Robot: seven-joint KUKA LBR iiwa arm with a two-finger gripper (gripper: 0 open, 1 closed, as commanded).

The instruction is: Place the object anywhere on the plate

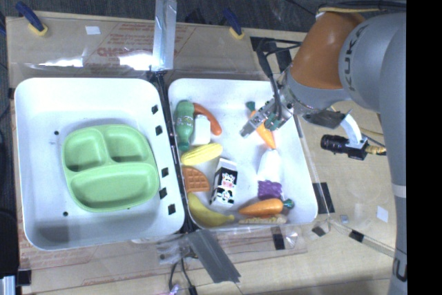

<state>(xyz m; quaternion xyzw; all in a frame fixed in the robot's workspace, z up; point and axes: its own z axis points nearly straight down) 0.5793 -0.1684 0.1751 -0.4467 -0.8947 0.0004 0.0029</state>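
The tool point(266, 122), its grip impossible to judge, hovers at an orange toy carrot point(267, 136); a firm, centred pinch should precede carrying it toward nine o'clock to the green divided plastic plate point(108, 167).

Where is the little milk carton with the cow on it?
The milk carton lies in the right bin, near its front, between the waffle on its left and the purple grapes on its right, just above the banana.
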